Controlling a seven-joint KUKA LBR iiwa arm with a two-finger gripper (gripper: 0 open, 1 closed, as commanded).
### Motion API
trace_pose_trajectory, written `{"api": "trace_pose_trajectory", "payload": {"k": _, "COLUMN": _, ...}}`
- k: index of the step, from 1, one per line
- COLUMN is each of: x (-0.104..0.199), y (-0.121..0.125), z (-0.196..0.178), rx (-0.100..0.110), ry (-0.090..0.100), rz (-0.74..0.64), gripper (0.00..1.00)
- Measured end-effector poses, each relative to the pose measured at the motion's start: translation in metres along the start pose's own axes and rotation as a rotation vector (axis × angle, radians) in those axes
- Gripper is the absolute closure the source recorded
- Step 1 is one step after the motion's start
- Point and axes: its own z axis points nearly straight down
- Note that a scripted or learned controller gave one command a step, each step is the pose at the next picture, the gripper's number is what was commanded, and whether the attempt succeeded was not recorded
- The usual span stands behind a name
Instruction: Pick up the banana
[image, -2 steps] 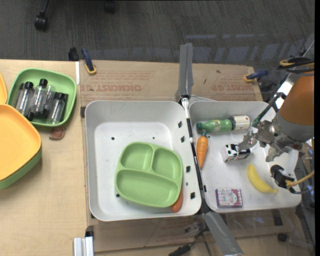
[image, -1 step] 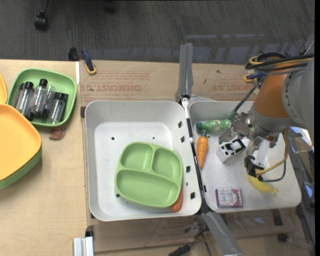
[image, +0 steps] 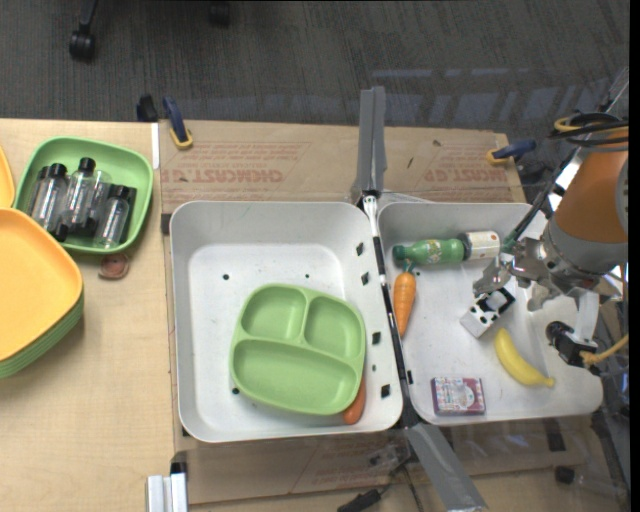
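yellow banana (image: 522, 361) at 5 o'clock in right bin (image: 440, 330), light, soft, curved; grab mid-body across width. gripper (image: 497, 290) near, just above it; cannot tell its state.

even, bright overhead light, soft shadows, mild glare on the white bins (image: 190, 300), slightly soft focus throughout.

— You see the banana (image: 520, 361) in the right bin (image: 440, 325)?

— Yes, it lies near the front, just beside the gripper (image: 497, 293). You also see a carrot (image: 403, 301) and a green bottle (image: 437, 250) there.
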Motion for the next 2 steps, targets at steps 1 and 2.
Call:
{"api": "trace_pose_trajectory", "payload": {"k": 1, "x": 0.077, "y": -0.041, "z": 0.012, "rx": 0.003, "ry": 0.000, "rz": 0.116, "gripper": 0.00}}
{"api": "trace_pose_trajectory", "payload": {"k": 2, "x": 0.037, "y": -0.073, "z": -0.047, "rx": 0.001, "ry": 0.001, "rz": -0.127, "gripper": 0.00}}
